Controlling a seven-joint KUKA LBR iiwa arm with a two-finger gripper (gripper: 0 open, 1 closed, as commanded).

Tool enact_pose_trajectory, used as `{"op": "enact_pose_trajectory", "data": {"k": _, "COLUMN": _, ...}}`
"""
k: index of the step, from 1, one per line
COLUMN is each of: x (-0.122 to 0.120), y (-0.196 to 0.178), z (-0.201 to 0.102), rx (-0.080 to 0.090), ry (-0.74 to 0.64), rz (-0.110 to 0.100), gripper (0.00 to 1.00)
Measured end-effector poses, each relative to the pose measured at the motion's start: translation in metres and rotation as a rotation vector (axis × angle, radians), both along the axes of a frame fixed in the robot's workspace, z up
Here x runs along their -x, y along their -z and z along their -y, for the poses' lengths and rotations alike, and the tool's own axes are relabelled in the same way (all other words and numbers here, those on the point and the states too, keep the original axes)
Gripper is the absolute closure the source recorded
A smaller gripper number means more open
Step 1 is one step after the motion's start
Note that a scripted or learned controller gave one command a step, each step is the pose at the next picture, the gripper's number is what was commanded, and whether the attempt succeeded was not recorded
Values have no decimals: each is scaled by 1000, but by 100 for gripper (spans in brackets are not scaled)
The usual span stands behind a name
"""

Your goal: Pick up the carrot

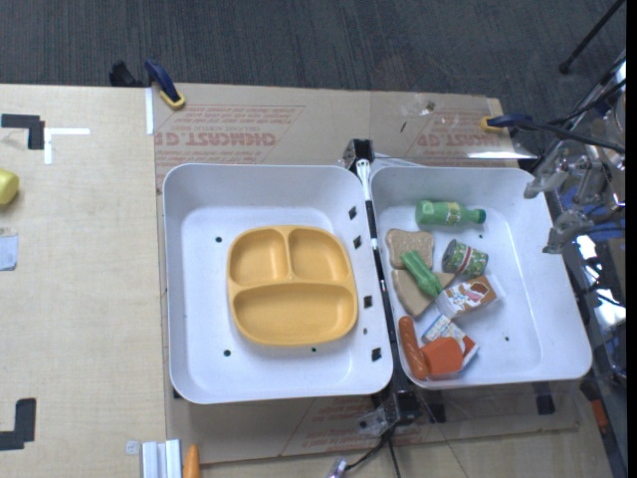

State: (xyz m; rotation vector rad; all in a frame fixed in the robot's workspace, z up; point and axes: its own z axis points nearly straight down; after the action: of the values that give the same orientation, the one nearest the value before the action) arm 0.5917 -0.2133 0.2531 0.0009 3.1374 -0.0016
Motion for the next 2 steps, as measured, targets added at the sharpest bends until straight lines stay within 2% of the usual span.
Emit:
{"op": "enact_pose_trajectory", "data": {"k": 1, "x": -55, "y": -61, "z": -69, "rx": 0, "ry": 169, "rz": 2, "gripper": 0}}
{"op": "enact_pose_trajectory", "data": {"k": 2, "x": -40, "y": 5, "z": -178, "rx": -2, "ry": 104, "rz": -1, "gripper": 0}}
